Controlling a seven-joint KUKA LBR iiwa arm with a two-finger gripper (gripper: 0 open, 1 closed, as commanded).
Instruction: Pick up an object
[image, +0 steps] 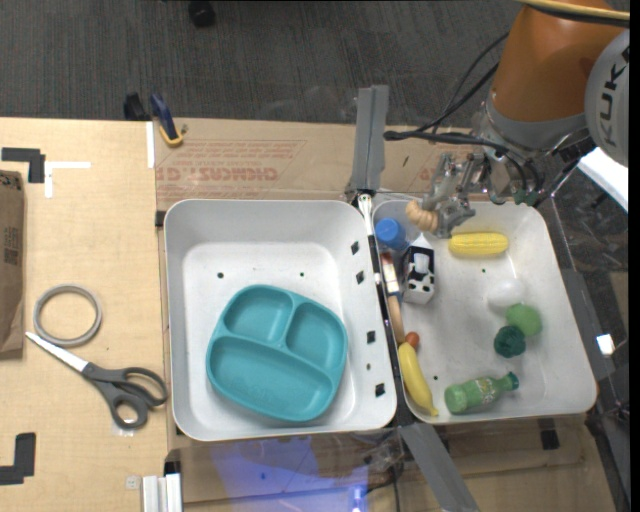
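Observation:
My gripper (452, 200) hangs over the far left corner of the right bin (560, 300), under the orange band of the arm. A tan, rounded object (420, 213) lies just to its left, touching or very near it; whether it is gripped I cannot tell. Close below the gripper lies a yellow corn cob (478, 244). A blue cap (389, 233) and a black-and-white box (419, 275) sit by the bin's left wall. Further forward lie a banana (413, 375), a green bottle (480, 392), two green lumps (516, 330) and a white object (503, 292).
The left bin (200, 250) holds a teal divided plate (277, 352). On the wooden bench at the left lie scissors (110, 378) and a tape roll (67, 313). A blue and yellow clip (165, 118) sits on the cardboard behind the bins. Cables trail from the arm at top right.

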